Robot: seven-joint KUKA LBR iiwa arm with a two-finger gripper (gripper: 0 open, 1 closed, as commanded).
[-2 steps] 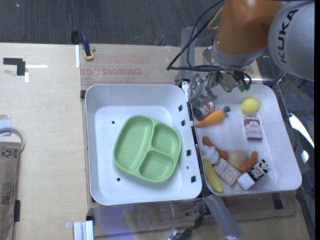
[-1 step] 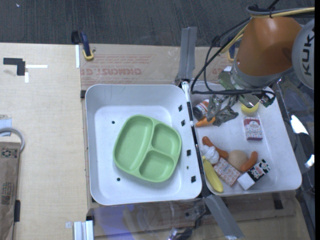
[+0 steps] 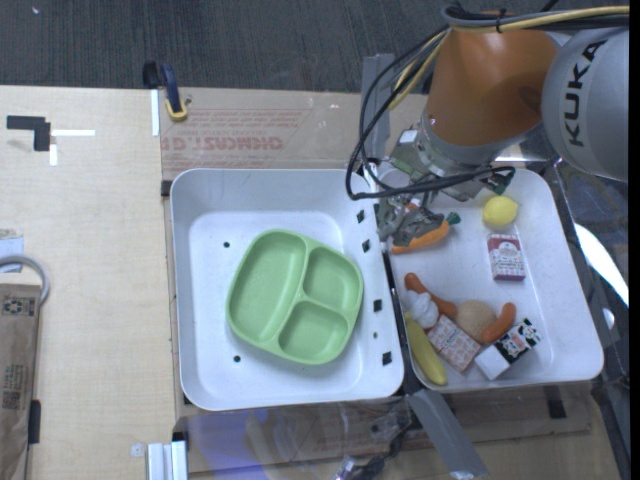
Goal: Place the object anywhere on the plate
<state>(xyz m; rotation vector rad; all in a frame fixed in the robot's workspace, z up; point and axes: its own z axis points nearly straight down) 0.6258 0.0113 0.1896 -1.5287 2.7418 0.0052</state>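
— Where was the gripper (image 3: 408, 220) when you looked?

— I saw it low over the right bin (image 3: 566, 268), just right of the green plate (image 3: 296, 296), at a toy carrot (image 3: 432, 234).

— What did the carrot look like?

— Orange, tapered, with a green tip, lying flat near the bin's left wall. The plate sat in the left bin (image 3: 200, 268), three compartments, nothing on it.

— And the fingers?

— I couldn't tell if they were apart or together; the wrist hid them.
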